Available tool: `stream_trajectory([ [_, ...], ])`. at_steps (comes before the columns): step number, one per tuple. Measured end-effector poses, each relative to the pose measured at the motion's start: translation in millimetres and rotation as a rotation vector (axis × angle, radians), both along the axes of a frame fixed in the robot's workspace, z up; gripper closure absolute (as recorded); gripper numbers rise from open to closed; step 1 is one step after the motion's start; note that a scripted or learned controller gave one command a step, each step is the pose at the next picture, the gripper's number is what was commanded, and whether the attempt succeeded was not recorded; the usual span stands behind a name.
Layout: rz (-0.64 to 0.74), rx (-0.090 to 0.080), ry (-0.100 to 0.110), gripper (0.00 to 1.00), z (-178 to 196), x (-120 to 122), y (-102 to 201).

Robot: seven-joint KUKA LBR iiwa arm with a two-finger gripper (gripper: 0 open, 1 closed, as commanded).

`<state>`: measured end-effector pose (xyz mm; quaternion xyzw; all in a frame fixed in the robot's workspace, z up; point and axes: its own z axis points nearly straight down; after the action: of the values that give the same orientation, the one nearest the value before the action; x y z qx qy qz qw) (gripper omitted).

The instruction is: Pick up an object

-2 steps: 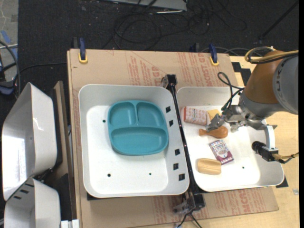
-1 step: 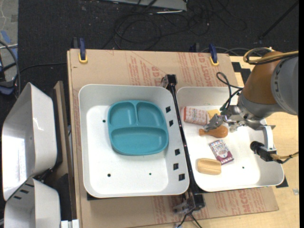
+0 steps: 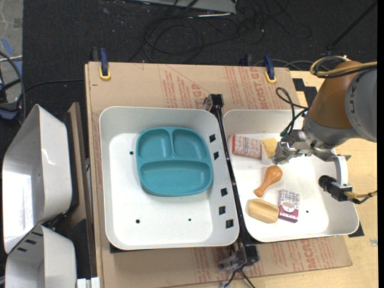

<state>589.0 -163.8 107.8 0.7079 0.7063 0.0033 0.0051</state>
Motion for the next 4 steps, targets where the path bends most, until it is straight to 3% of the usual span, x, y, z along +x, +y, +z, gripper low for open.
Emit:
stream_trajectory([
  [3,0.005,0.002,0.011,1.00,130,-8,3],
  [4,0.011,0.003,0.010,1.00,125,12,57],
])
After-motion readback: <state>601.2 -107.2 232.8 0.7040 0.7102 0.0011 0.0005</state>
